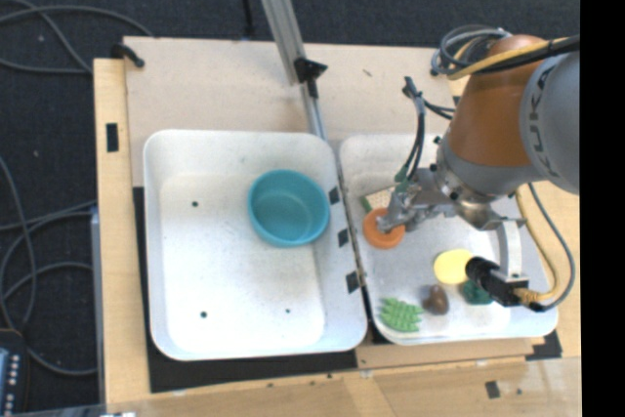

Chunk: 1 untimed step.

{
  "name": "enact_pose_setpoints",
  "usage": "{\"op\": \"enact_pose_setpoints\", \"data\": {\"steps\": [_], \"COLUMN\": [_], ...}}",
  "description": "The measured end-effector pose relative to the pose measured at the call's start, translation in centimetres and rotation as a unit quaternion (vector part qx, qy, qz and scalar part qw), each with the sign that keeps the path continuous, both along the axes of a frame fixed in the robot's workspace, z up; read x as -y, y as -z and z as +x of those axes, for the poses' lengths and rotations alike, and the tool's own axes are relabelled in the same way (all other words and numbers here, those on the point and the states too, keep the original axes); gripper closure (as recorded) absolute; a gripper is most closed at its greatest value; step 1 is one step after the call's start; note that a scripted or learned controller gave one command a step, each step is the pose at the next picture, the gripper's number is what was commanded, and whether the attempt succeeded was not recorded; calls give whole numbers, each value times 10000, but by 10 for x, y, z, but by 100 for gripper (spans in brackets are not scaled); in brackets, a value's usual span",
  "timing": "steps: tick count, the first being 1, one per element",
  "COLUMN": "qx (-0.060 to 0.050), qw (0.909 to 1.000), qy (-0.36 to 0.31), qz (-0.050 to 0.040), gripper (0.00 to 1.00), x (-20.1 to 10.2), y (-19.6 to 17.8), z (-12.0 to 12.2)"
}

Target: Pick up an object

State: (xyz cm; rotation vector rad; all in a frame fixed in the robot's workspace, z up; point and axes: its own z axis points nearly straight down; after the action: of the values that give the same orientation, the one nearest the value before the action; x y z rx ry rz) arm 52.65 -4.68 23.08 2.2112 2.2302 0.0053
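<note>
An orange disc-shaped object (pixel 382 230) lay flat in the right bin (pixel 376 151), at nine o'clock. The gripper (pixel 395 216) covered its upper part; the jaws' state could not be told.

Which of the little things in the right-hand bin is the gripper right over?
The orange round piece: the gripper sits on it, while the others lie nearer the bin's front edge.

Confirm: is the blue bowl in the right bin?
No, the blue bowl sits in the left bin, while the end effector is over the orange object in the right bin.
</note>
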Motion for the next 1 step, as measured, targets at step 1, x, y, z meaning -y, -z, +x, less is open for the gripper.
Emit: {"op": "enact_pose_setpoints", "data": {"steps": [1], "qx": [-17], "qw": [10000], "qy": [-2], "qz": [0], "gripper": [100], "x": [-61], "y": [5], "z": [2]}}
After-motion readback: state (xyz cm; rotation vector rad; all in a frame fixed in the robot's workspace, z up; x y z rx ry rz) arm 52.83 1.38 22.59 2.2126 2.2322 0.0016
